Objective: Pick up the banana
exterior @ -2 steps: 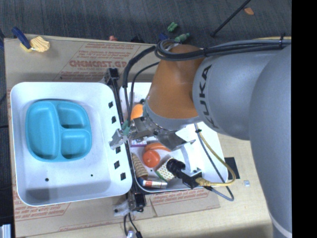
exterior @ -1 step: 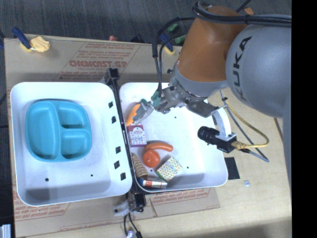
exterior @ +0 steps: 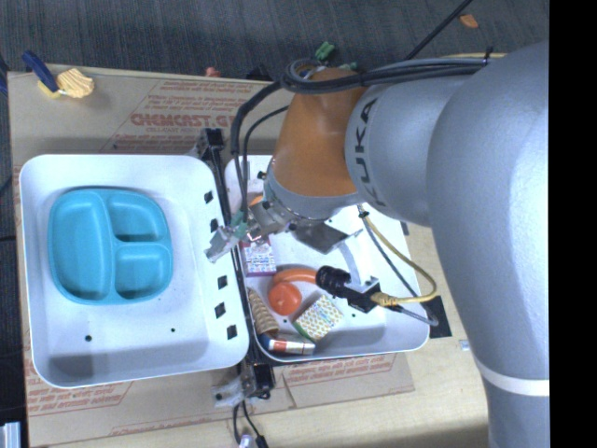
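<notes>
The arm (exterior: 392, 138) hangs low over the right bin (exterior: 410, 339), its bulk covering most of it. The gripper (exterior: 244, 224) sits by the bin's left wall, but whether it is open or closed I cannot tell. No banana to be made out; it may lie hidden under the arm. In the open: an orange cup (exterior: 287, 295), a patterned packet (exterior: 320, 319). The left bin (exterior: 37, 250) holds a blue tray (exterior: 110, 245). Judging by this, the pick is not done.

Right bin (exterior: 410, 339) mostly behind arm (exterior: 448, 157)

A pale yellow sliver, perhaps the banana (exterior: 255, 200), lies under the arm at the right bin's far-left corner.
</notes>
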You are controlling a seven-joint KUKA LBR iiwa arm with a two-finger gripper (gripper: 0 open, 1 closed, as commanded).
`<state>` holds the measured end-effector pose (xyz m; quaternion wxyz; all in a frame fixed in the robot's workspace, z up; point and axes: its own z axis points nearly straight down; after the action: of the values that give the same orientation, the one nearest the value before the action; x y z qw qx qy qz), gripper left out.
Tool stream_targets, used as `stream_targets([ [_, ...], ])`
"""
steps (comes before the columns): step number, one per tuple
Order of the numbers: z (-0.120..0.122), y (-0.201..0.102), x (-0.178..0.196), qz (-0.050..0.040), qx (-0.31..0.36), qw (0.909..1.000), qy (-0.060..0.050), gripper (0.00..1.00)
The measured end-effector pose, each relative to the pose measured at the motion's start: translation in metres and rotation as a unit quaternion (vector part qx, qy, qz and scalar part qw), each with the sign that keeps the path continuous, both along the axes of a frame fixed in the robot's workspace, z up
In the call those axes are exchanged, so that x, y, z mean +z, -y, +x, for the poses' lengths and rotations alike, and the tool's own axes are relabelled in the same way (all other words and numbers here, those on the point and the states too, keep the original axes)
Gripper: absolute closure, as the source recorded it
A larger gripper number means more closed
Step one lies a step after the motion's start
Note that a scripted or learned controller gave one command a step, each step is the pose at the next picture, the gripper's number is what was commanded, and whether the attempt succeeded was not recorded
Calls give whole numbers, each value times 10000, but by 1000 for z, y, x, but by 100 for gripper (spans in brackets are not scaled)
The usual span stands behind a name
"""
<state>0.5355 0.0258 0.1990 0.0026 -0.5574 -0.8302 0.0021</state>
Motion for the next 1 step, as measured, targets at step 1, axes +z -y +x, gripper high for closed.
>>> stream_targets([
  [1, -22, 97, -8, 0, 75, 10000, 11, 0],
])
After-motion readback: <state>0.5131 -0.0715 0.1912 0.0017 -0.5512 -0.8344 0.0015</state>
